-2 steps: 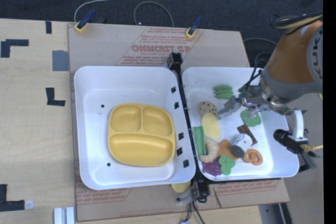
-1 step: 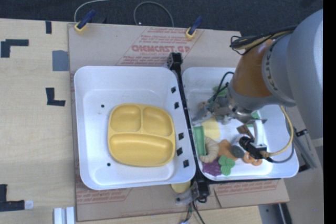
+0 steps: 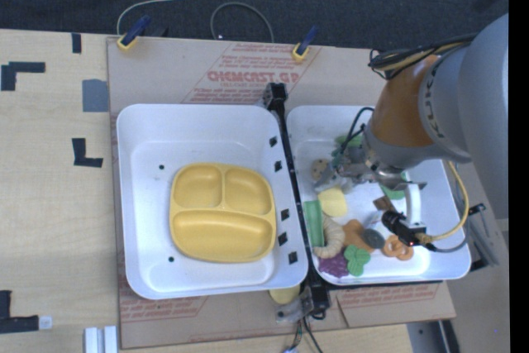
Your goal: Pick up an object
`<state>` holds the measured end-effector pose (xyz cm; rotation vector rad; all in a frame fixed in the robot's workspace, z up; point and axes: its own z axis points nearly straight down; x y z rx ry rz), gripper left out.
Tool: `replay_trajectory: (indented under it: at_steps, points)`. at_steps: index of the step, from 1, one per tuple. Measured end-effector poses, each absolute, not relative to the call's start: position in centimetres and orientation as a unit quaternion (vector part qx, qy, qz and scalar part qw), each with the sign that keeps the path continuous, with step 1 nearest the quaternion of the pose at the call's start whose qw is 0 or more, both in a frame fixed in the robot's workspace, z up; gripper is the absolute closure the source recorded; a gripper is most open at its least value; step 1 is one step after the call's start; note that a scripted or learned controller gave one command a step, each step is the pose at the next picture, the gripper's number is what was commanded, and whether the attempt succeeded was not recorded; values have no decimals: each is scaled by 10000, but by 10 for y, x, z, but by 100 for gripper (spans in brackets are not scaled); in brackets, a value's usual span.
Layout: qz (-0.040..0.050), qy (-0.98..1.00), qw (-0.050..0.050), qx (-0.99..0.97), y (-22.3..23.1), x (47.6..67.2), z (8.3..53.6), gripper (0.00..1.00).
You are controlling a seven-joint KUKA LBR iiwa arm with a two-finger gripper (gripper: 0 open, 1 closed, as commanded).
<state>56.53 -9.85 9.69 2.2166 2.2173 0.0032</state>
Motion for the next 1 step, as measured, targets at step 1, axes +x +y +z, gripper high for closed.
replay_trajectory:
  at_steps: [1]
  points:
    - [33, 7103, 23, 7039, -22, 601, 190, 100]
